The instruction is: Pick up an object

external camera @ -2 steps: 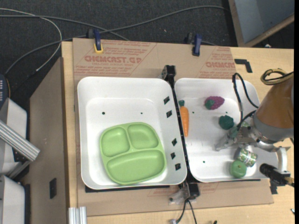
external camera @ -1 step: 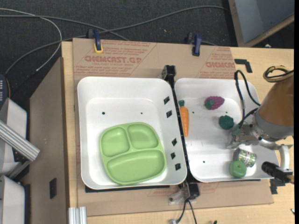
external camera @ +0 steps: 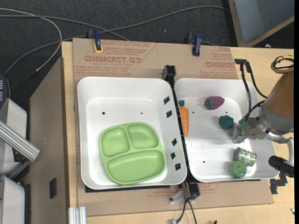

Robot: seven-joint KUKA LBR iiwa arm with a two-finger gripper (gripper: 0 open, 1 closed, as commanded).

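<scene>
End effector (external camera: 239,133): grip state unclear | near right bin (external camera: 205,171) far edge | beside green ball (external camera: 226,122)

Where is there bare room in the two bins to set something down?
Left bin: bare behind the green tray. Right bin: bare front-left, below the carrot. Crowded on its right: grape toy, dark green toy, gripper, can, green ball.

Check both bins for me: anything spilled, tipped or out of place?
Nothing spilled or damaged. The carrot lies against the right bin's left wall, and the can lies on its side near the front edge beside a green fruit. The green tray sits slightly askew in the left bin.
</scene>
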